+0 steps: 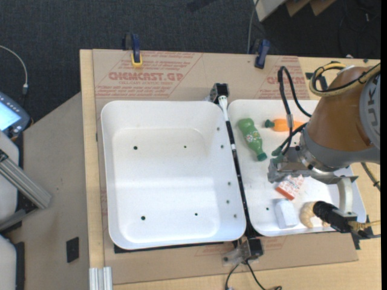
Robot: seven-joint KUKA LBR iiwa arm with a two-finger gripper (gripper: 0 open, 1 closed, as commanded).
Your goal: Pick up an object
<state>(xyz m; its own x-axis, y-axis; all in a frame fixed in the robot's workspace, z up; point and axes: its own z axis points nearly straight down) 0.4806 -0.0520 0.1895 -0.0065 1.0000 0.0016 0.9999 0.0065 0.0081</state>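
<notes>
2 shallow white bins sit side by side on a brown board [91, 162] printed with red lettering, with 2 blue clamps [134, 46] on the board's far edge. The left bin [163, 180] shows a bare floor dotted with small dark holes. All the loose things lie in the right bin [263, 201]. A green bottle [251, 138] lies on its side near that bin's far left, slanting toward the middle. An orange piece [280, 124] lies just to the right of the bottle's far end, apart from it. A red-and-white packet [290, 188] lies near the middle of the bin. A pale block [284, 214] lies toward the near edge, with a tan round thing [309, 214] just beside it on the right. The arm [341, 122] reaches in from the right, its orange band over the right side of this bin. The gripper [279, 171] is low over the middle of the bin, just past the bottle's near end and right at the packet's far left corner. Its body covers part of the packet, and I cannot tell whether it touches it. I also cannot tell whether the gripper is clenched or released, and nothing is visibly held in it. The bottle, the orange piece, the block and the tan thing all lie clear of the gripper.
</notes>
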